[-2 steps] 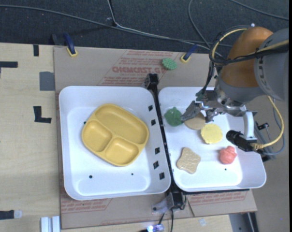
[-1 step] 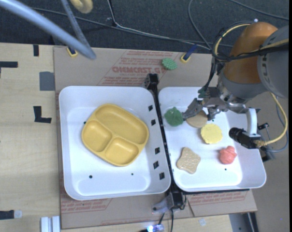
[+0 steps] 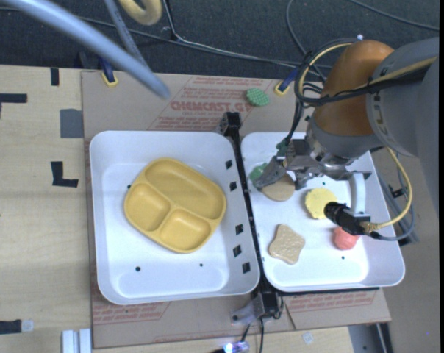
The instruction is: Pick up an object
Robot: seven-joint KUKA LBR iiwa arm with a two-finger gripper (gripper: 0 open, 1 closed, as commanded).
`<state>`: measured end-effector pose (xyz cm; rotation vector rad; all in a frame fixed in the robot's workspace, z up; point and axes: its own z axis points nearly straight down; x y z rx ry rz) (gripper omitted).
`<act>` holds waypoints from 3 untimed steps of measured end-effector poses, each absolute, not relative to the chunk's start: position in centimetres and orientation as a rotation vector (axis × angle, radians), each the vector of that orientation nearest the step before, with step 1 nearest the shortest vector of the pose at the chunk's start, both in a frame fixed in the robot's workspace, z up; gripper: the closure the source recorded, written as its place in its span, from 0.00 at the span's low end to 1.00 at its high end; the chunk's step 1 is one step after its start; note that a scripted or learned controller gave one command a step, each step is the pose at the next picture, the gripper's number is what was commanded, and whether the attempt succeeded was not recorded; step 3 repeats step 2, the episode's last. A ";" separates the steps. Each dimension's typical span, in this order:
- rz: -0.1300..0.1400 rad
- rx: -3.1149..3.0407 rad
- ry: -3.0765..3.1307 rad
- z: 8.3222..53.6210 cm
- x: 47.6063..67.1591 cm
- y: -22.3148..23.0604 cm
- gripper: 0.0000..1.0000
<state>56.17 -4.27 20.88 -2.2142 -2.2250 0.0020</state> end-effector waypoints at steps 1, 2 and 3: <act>0.001 -2.212 -2.227 20.3 55.9 1.2 1.00; -0.001 -2.212 -2.229 21.9 54.7 6.4 1.00; -0.001 -2.212 -2.229 21.9 54.7 6.4 1.00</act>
